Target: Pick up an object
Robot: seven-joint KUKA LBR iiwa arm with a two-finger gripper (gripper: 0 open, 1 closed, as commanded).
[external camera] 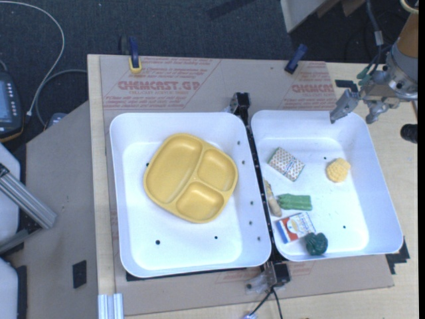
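Bearing two white bins [126,198]: cardboard-topped bench [106,92].

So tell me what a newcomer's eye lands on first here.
The big yellow divided plate dominates the left bin. The right bin holds a scatter of small things: a patterned packet, a yellow round piece and a dark green lump near its front edge. The gripper, fingers spread, hangs over that bin's far right corner.

Floor: dark grey carpet [199,18], crossed by a thin white cable [50,78].
Bench: brown printed cardboard sheet [166,78], clamped at rear.
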